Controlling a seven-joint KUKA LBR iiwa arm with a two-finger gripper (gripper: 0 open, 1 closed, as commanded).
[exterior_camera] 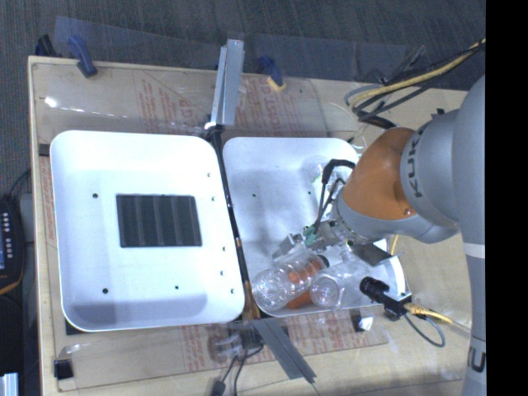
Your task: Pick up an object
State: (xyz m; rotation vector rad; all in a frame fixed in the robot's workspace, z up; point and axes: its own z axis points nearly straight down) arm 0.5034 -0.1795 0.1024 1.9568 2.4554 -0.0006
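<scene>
two white bins (136, 308) sit side by side on the worktop (124, 97); the arm (412, 184) reaches low into the right one. the gripper (323, 239) hangs just over clear plastic bottles (297, 279) at the near edge; finger state cannot be told. step judged: grasp approach; next, close on one bottle and lift.

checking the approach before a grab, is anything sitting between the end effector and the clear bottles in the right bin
Nothing visible does. The end effector sits low in the right bin, right against the clear bottles piled at the bin's near edge, with no other object between them.
</scene>
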